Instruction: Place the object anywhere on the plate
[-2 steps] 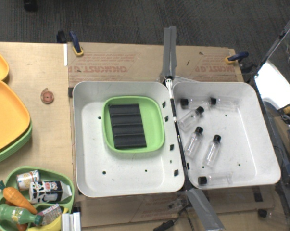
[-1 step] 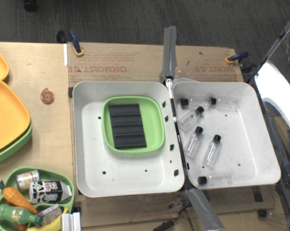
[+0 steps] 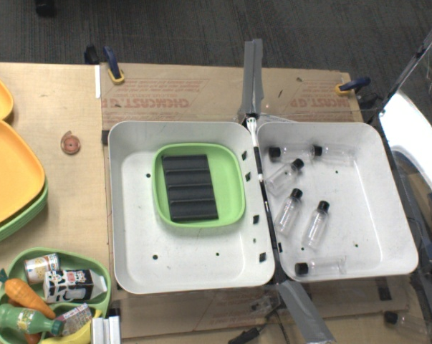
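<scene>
Gripper: could not tell its state or hold from this view.
Vials (image 3: 296,205): clear, black-capped, lay scattered in the right bin (image 3: 377,213), apart from one another, probably so each could be picked singly.
Plate (image 3: 199,185): green, square, sat centred in the left bin (image 3: 130,213), bearing dark ridged inserts (image 3: 190,186); no vial on it.

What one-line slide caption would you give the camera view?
Green plate holding dark blocks in the left bin; clear black-capped vials scattered in the right bin.
</scene>
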`<state>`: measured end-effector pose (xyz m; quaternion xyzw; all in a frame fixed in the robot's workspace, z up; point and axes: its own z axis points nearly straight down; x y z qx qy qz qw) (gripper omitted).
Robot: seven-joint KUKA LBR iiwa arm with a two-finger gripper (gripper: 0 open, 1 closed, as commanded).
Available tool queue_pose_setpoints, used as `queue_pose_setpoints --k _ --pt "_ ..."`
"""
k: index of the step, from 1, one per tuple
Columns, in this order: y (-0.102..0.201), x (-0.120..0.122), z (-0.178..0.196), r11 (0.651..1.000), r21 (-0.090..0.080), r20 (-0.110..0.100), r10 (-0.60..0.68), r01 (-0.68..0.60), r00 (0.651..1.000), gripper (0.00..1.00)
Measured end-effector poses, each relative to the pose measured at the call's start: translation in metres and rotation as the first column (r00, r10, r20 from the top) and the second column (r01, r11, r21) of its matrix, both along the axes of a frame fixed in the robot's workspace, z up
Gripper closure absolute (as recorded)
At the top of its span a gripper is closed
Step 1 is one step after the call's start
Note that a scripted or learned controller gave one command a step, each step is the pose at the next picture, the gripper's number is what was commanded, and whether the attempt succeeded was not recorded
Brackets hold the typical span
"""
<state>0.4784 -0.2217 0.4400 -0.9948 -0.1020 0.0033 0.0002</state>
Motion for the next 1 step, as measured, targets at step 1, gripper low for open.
queue_pose_setpoints --k 1 --pt "0.0001 -0.0002 -0.0111 1.000 0.001 0.000 -0.002 0.002 1.000 0.00"
